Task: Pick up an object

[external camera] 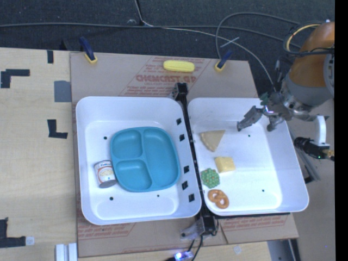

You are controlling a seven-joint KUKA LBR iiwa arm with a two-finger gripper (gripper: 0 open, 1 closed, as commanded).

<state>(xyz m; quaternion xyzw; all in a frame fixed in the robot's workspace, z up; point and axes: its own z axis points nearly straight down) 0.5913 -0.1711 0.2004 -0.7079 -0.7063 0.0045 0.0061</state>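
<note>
A pale wooden bench top (32, 162) carries black tape marks at its left side, and a sheet of brown cardboard (136, 80) with red printing lies on it under both bins. Two clamps with blue handles and yellow tips (87, 50) pin the cardboard's far edge, and a yellow banana-shaped toy (178, 66) lies on the cardboard between them. Beyond the bench is dark carpet-like flooring (81, 10) crossed by thin cables.

The gripper (260, 120) hangs over the far part of the right bin (288, 194). Its two dark fingers (246, 119) are spread apart with nothing between them. Below and left of the fingertips lies a pale wedge like a cheese slice (212, 140), a little apart from them. Farther from the fingers along the same side sit a yellow block (224, 164), a green broccoli-like piece (210, 177) and a brown pretzel (218, 199), each well clear of the fingers. Across the black divider, in the left bin (87, 113), a teal divided plate (145, 158) lies flat, and a small can (105, 173) lies just beside its left edge.

The arm's grey body with its orange band (321, 37) is cut off at the right. The can's label is too small to read, and the hardware at the bins' near joint (198, 230) is hard to make out.
</note>
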